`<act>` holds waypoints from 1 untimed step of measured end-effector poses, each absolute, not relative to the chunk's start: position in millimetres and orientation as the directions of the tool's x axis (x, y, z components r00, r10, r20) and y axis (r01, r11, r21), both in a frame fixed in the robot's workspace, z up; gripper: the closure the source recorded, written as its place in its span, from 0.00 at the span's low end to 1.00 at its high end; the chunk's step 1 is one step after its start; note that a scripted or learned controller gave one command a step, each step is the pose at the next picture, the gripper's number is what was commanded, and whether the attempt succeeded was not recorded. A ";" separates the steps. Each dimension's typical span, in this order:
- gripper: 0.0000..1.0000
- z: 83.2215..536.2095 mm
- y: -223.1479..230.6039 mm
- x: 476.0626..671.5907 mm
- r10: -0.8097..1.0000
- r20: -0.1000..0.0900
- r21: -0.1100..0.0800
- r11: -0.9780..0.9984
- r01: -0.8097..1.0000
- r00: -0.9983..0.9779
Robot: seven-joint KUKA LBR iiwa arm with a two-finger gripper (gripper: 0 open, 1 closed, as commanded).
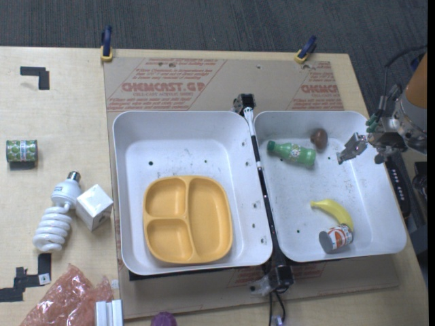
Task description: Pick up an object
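The right bin [380, 202] holds a green bottle [292, 152] lying on its side, a small brown ball [319, 138] just behind it, a yellow banana [333, 212] and a tipped red-and-white can [336, 238] near the front. A yellow divided plate [188, 219] lies in the left bin [129, 182]. My gripper [364, 152] hangs over the right bin's far right side, to the right of the brown ball. It is open, with nothing between its fingers.
On the bench to the left of the bins lie a spiral light bulb [54, 216], a white cube [94, 206], a small green can [22, 151] and a pink mesh bag [64, 301]. Two clamps [107, 43] hold the board's back edge.
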State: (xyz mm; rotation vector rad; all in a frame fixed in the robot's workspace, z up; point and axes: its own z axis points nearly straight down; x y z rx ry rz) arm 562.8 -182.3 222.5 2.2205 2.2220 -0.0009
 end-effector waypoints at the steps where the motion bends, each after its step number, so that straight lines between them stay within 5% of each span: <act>1: 0.00 104.5 -193.9 559.9 1.000 0.000 0.000 -0.001 1.000 0.001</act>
